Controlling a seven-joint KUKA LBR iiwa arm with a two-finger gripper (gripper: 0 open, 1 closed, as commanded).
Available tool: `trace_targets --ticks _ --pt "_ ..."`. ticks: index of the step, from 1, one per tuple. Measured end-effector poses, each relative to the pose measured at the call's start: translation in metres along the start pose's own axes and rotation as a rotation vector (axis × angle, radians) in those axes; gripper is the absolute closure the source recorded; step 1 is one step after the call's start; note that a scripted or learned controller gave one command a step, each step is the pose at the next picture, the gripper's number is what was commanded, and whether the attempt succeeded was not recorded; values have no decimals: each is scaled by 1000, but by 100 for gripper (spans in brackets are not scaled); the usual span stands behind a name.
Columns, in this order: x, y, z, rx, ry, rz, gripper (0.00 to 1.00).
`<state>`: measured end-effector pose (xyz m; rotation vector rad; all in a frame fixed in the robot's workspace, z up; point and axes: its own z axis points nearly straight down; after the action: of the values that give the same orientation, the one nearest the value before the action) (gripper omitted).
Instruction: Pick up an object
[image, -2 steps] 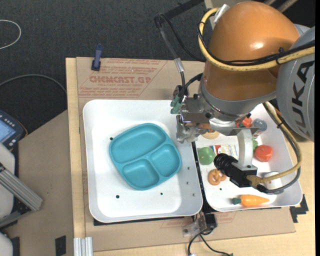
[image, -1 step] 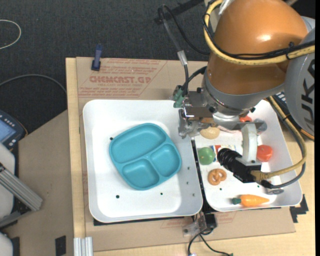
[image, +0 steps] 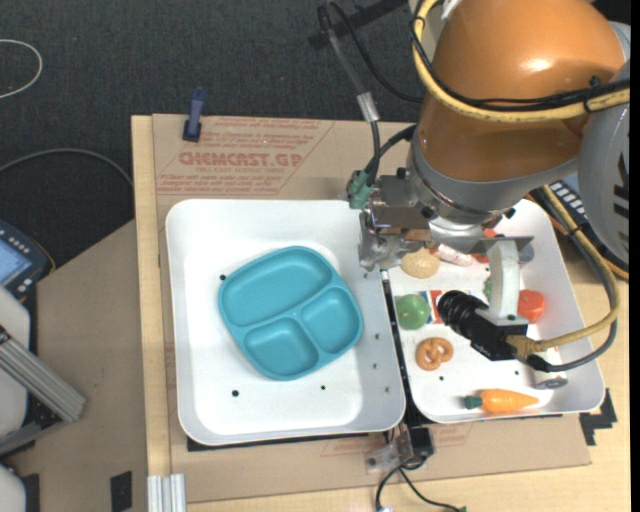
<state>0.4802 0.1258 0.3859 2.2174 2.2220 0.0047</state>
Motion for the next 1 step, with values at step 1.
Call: trace_targets --ticks 1 --pt "0 0 -10 -1 0 0 100"
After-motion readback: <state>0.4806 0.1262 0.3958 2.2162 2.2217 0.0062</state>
